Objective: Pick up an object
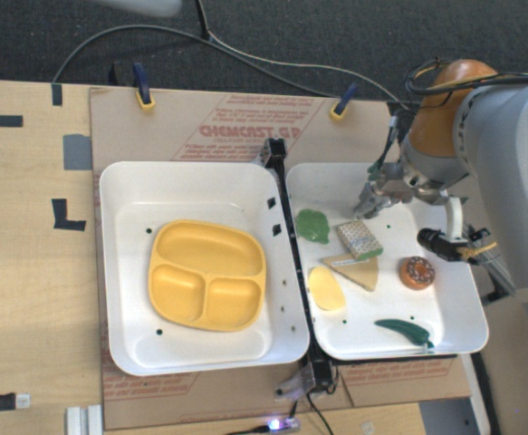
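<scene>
My gripper [365, 207] hangs over the back of the right bin [454, 333], reaching in from the right. Just below and left of its tip lies a small checkered block [358, 238]. A green round piece [312, 226] rests near the bin's left wall. A tan wedge [356, 270] lies in the middle, with a yellow oval piece [326, 289] to its left. A brown doughnut [417, 273] sits to the right, and a dark green pepper [405, 331] lies near the front edge. I see nothing held in the gripper.
The left bin [119, 243] holds a yellow divided tray [208, 274]. A black divider [286, 216] runs between the two bins. Cables cross the dark floor behind the bench, and two clamps [143, 93] hold the cardboard sheet's back edge.
</scene>
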Robot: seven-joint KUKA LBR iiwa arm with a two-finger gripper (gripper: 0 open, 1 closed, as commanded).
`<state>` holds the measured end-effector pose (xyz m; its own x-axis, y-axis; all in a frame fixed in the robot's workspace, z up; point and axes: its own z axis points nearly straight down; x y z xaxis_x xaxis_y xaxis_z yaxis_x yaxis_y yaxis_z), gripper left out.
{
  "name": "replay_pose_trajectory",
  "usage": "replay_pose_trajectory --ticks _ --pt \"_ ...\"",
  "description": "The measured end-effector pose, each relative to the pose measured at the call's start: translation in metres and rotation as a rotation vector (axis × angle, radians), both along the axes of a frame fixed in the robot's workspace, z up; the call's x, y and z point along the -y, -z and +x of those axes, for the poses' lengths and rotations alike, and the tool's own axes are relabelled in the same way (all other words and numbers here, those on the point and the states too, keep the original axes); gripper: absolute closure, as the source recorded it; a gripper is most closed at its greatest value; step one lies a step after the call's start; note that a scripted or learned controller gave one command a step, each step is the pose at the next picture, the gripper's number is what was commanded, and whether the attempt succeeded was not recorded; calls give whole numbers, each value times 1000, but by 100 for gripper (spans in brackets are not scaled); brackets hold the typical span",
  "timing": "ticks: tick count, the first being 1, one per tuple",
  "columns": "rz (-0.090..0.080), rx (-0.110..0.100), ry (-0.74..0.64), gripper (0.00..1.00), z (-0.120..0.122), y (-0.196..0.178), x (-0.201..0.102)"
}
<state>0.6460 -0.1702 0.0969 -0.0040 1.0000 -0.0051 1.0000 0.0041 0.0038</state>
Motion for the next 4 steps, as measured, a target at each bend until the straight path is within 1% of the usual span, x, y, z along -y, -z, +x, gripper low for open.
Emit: replay_pose_trajectory --ticks 1,3,4 --pt "5 -1 2 100 4 -51 -11" --pt "5 -1 2 100 6 -133 -8" --pt "6 -6 -1 100 -3 -122 -58"
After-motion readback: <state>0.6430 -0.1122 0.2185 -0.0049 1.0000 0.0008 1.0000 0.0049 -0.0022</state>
